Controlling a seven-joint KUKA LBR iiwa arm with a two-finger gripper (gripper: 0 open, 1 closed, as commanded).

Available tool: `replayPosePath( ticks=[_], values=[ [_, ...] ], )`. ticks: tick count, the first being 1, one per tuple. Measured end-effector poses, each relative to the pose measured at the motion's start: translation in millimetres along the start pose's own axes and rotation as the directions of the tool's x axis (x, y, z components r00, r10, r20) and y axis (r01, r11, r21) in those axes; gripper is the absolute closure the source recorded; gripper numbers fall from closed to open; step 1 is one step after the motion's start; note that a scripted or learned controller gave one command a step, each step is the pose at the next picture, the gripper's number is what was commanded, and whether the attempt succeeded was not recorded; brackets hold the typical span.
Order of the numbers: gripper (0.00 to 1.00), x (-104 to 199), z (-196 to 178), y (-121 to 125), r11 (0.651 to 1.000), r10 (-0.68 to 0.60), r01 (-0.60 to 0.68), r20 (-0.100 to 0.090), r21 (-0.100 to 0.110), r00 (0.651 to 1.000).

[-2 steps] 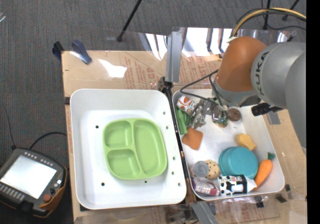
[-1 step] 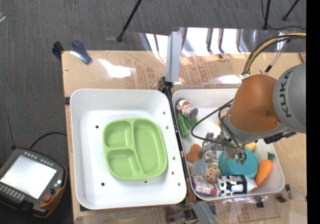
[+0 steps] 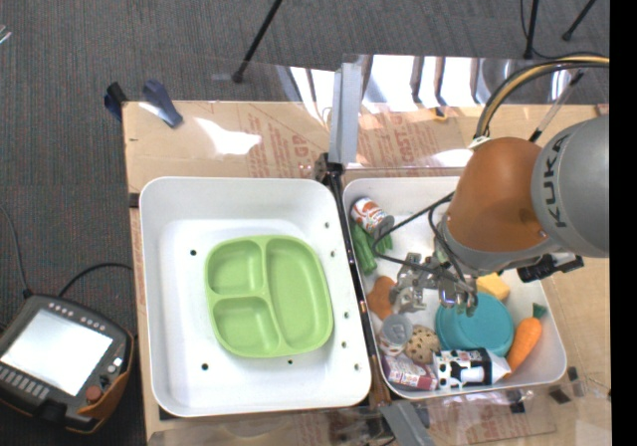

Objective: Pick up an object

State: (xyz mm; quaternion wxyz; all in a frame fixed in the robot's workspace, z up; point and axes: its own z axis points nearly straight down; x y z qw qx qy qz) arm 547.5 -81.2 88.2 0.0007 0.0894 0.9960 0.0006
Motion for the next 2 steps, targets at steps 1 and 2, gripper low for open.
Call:
replayPosePath(
  ticks=[1, 2],
  values=[
    [1.0, -89.3, 0.6, -52.8, 0.999, -0.052, 0.052, 0.002, 0.001, 0.999],
    [0.0, -88.8, 1.2, -52.0, 0.999, -0.053, 0.053, 0.0, 0.0, 0.999]
  ],
)
